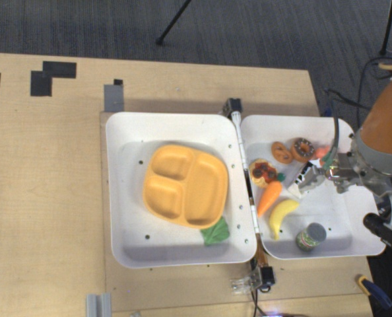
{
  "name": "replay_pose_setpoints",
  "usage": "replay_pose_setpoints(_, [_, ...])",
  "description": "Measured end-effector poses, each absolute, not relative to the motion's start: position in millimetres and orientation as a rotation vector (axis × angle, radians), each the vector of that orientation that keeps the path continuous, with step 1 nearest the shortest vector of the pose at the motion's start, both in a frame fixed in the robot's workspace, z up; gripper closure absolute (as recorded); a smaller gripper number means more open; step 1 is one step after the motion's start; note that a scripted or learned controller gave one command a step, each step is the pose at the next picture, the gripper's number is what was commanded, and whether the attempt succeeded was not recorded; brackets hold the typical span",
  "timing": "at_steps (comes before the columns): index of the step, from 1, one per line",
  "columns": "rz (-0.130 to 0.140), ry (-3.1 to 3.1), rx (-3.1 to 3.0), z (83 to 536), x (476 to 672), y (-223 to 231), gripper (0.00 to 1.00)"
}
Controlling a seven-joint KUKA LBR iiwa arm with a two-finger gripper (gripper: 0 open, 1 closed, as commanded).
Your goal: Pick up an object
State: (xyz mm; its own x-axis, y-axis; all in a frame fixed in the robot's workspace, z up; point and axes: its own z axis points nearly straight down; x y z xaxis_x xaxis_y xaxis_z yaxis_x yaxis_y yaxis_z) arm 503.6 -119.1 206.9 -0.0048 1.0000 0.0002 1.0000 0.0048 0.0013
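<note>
Orange carrot [269, 196] is your landmark, in the right bin [341, 243]: banana [281, 216] just below it, can [310, 236] lower right, pastries [292, 150] above. Your gripper [309, 177] hovers just right of the carrot, over a small black-and-white object [304, 174]; whether its fingers are spread or pinching, I cannot tell. Watch out: things crowd here, so closing could nudge the carrot or catch nothing.
</note>
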Motion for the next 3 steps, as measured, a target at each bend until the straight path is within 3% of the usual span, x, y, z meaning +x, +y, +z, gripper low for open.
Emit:
replay_pose_setpoints(1, [0.000,2.107,2.332,119.4,566.2,-152.5,0.00])
replay_pose_setpoints(2, [0.004,2.294,2.136,87.2,610.1,-139.6,0.00])
replay_pose_setpoints(3, [0.011,2.295,2.131,98.6,612.1,-137.9,1.00])
